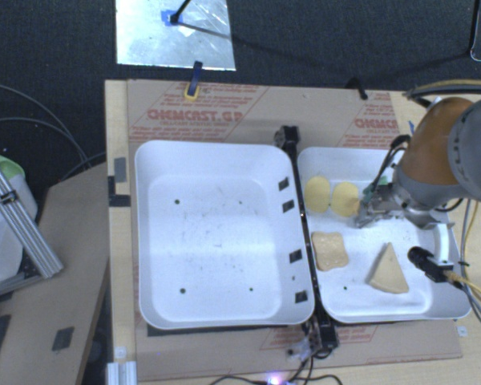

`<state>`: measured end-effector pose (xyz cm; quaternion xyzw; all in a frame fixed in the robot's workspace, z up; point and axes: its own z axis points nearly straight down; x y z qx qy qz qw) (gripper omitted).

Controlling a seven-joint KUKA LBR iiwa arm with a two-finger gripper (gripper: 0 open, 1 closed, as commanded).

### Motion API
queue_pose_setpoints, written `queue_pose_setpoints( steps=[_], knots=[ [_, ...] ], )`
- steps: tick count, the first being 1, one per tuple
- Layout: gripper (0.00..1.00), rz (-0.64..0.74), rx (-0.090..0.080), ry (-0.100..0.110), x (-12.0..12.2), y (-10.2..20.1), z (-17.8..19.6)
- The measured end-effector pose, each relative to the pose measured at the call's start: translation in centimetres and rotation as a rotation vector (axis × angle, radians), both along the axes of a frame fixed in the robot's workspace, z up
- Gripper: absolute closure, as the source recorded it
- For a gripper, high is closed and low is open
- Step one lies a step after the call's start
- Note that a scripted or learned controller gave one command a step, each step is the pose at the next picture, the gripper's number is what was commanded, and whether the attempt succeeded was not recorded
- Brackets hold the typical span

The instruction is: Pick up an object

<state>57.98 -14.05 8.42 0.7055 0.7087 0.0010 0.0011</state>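
In the right bin (361,307) lie two round yellow pieces: one (317,192) by the divider, the other (345,199) just right of it. A square tan slice (329,250) rests below them. A pale wedge (390,269) lies toward the bin's lower right. My gripper (370,213) is down in the bin, just right of the second yellow piece and close to touching it. Nothing is visibly held.
The left bin (216,239) sits beside it across a black divider with clips (293,207). The grey arm with its orange band (441,155) covers the right bin's upper right. Cables (445,273) run along the right rim.
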Motion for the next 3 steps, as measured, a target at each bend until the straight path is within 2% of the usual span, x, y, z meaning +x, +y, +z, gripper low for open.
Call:
queue_pose_setpoints(
  steps=[1, 2, 3],
  knots=[
    [1.00, 0.007, 0.002, -0.009, 0.4, 6.7, 10.7],
    [1.00, 0.011, 0.006, 0.000, 1.3, 18.0, 10.0],
    [1.00, 0.007, 0.005, -0.003, -3.7, 23.7, 17.1]
  ],
)
